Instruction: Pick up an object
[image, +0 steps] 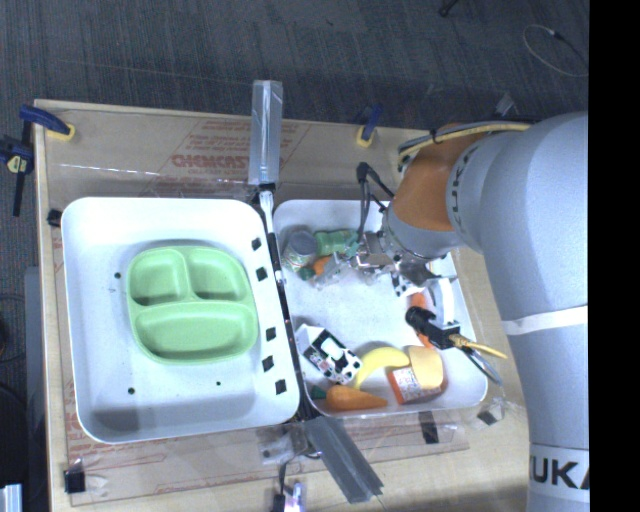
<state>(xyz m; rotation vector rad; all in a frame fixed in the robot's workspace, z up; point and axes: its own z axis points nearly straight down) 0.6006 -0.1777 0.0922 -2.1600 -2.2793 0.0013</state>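
Item: grey two-finger gripper (372, 262), low in the right white bin (460, 300) beside the green toy (333, 241) at its far wall. Jaws' state: cannot tell. Step judged: approach. Next: settle squarely over the toy.

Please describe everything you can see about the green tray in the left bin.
The green tray is a light green, plastic-looking plate with rounded corners and three compartments: two smaller ones at the far side and one wide one at the near side. It lies flat, right side up, on the floor of the left bin, roughly in its middle. Its compartments hold nothing. Only the bin's floor touches it.
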